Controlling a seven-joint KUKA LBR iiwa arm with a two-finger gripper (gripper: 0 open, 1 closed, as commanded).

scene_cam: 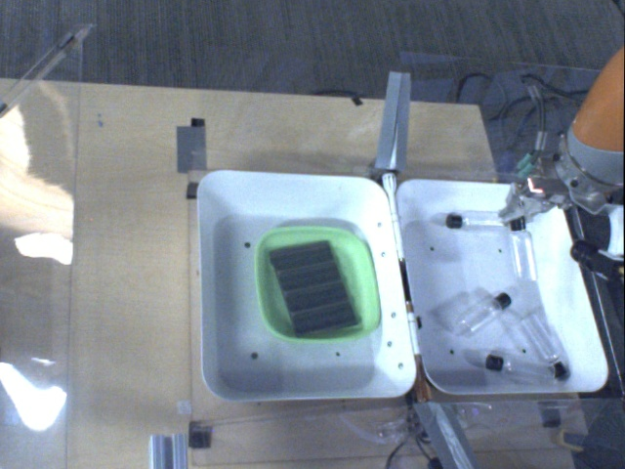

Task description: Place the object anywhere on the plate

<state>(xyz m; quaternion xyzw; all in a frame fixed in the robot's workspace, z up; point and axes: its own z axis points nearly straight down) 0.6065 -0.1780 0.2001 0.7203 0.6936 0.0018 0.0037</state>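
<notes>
The hand (518,203) sits at the upper right of the frame, over the top edge of the right bin (430,364); how far open it is cannot be told. A clear tube (477,221) lies just left of it, touching or apart unclear. More tubes (508,335) lie scattered lower in that bin. In the left bin (220,291), the green plate (266,291) carries a dark ridged block (312,288). Both bins rest on the desk (107,262).
</notes>
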